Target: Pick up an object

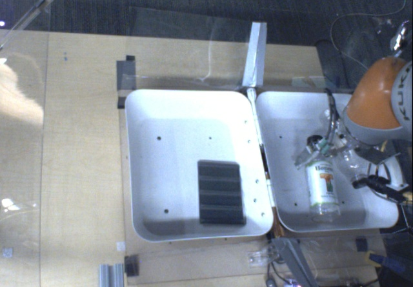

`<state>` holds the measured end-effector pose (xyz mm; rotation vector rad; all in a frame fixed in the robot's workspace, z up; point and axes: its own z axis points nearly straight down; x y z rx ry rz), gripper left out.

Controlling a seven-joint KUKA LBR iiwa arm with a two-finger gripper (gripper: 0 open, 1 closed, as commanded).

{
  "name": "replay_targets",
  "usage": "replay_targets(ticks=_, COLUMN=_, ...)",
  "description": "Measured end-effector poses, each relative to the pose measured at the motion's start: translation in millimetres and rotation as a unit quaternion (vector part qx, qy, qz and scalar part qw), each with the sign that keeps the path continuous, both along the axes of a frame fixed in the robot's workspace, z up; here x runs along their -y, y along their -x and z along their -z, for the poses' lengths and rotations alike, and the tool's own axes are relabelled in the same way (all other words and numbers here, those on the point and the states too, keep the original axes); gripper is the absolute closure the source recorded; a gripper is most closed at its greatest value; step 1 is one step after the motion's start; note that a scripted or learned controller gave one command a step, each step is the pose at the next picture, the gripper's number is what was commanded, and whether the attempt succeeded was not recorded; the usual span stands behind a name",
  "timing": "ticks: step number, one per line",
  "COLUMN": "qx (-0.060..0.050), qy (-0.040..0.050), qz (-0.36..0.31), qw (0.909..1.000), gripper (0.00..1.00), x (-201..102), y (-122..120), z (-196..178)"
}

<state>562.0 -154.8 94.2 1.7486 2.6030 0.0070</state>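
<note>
I see a clear plastic bottle lying in the right bin, white label with print too small to read. Claw sits just above its cap end; can't tell its opening. Black ribbed rectangular block lies in the left bin, well apart.

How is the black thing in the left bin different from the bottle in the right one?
The black ridged block is dark, flat and rectangular; the bottle is clear, round and labelled. The block lies alone in the left bin; the bottle lies in the right bin, just below the gripper. Both lie lengthwise, pointing toward the camera.
</note>
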Motion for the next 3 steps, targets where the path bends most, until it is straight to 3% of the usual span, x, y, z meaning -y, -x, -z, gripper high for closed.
replay_targets(ticks=1, qx=0.002, qy=0.002, qz=-0.09, qw=0.9959, gripper=0.0, x=-2, y=5, z=0)
replay_targets(ticks=2, qx=0.006, qy=0.0018, qz=-0.089, qw=0.996, gripper=1.0, x=-3, y=3, z=-12)
replay_targets(ticks=3, qx=0.0, qy=0.0013, qz=-0.154, qw=0.988, gripper=1.0, x=-20, y=-40, z=-90)
